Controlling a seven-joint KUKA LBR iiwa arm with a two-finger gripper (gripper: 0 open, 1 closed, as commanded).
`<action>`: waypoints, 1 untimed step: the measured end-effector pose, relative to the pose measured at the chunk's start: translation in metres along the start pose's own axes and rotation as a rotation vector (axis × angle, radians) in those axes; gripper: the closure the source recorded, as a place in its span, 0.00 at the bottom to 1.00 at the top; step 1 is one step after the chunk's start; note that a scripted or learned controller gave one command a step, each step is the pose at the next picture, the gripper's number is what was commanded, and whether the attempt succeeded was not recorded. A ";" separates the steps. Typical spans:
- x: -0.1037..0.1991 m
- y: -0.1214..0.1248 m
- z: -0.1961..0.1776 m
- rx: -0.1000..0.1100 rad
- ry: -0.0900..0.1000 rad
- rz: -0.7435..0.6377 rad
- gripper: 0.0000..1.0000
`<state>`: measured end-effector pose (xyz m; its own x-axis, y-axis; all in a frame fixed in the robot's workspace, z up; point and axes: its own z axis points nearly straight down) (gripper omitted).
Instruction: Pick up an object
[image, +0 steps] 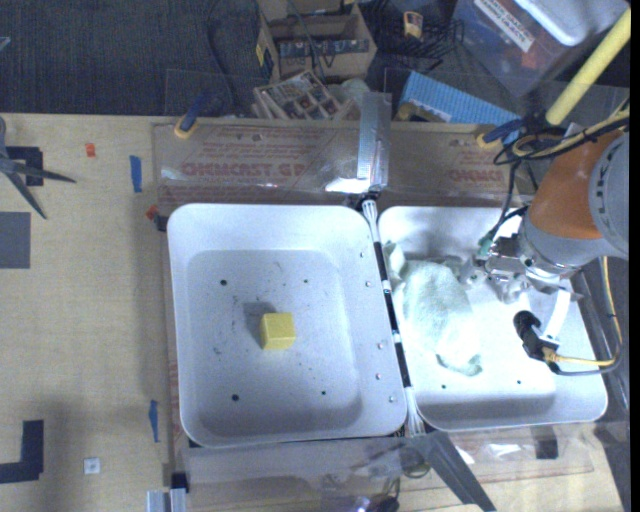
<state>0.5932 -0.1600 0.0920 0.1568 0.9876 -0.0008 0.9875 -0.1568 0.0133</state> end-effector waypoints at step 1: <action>-0.045 -0.089 0.000 0.002 -0.001 0.008 0.00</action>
<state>0.4983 -0.1906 0.0910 0.1647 0.9863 -0.0015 0.9863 -0.1647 0.0117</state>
